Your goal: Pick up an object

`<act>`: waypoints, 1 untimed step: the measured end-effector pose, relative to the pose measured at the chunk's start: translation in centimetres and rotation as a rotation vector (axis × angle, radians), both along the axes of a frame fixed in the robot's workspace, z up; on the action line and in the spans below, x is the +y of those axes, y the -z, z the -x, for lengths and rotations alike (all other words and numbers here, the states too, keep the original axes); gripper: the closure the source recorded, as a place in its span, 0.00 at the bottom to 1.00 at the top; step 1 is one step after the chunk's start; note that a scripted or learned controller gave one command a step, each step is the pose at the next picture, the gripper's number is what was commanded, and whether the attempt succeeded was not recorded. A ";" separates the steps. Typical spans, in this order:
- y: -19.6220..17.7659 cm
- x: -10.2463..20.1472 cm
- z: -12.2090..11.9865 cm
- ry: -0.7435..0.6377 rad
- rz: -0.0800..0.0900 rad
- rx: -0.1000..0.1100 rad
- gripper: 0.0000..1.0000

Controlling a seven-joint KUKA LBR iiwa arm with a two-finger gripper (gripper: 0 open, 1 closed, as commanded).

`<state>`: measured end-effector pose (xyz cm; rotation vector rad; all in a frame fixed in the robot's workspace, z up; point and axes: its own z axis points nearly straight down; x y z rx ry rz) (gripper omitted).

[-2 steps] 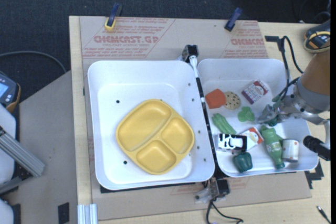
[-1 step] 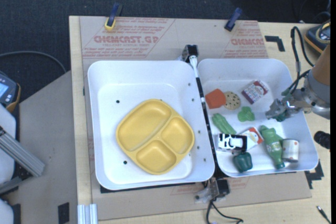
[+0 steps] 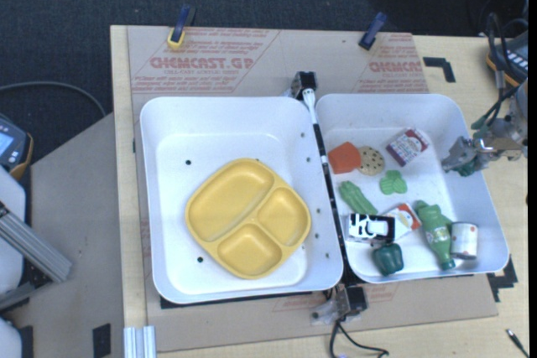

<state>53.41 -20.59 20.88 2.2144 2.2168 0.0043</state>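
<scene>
The right bin (image 3: pixel 436 109) holds several small objects. Among them are an orange-red block (image 3: pixel 343 157), a speckled cookie (image 3: pixel 372 160), a maroon and white packet (image 3: pixel 407 146) and a small green lump (image 3: pixel 392 182). Nearer the front lie a green pod (image 3: pixel 358 199), a black and white item (image 3: pixel 370 227), a dark green pepper (image 3: pixel 388 259), a green bottle (image 3: pixel 436 235) and a white can (image 3: pixel 464 240). My gripper (image 3: pixel 466 157) hangs at the bin's right wall, right of the packet and above the can, with nothing seen in it.
The left bin (image 3: pixel 168 130) holds a yellow divided plate (image 3: pixel 247 218). Clamps (image 3: pixel 178 29) hold the cardboard sheet (image 3: pixel 252 54) at the back. Cables and a device (image 3: pixel 513 59) sit at the far right.
</scene>
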 end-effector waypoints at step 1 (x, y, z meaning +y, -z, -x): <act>-1.7 0.0 -0.1 0.000 -0.001 0.003 1.00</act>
